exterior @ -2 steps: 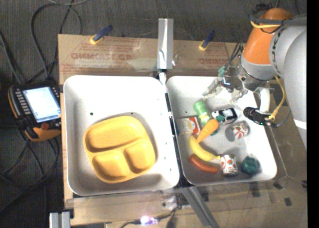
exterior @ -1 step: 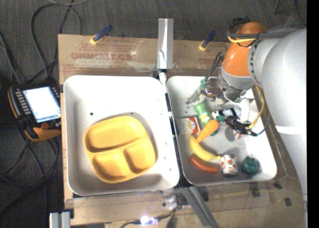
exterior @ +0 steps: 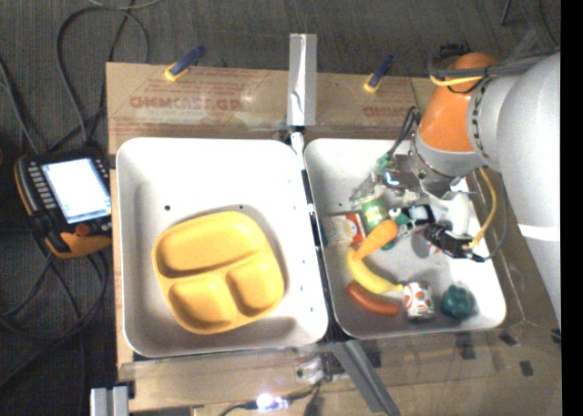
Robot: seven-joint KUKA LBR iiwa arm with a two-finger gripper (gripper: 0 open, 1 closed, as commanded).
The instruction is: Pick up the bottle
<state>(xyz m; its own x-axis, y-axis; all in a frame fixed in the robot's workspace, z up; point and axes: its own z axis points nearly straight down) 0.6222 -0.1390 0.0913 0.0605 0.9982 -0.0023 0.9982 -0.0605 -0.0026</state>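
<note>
The grey arm's gripper (exterior: 393, 188) is lowered into the right white bin (exterior: 487, 309), over its far clutter. A bottle cannot be told apart there. A yellow compartment tray (exterior: 219, 268) lies in the left white bin (exterior: 137, 177).

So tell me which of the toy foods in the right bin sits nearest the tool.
The carrot: the orange piece lying slantwise just below the tool. The banana, the hot dog and the green piece all lie lower in the view.
</note>
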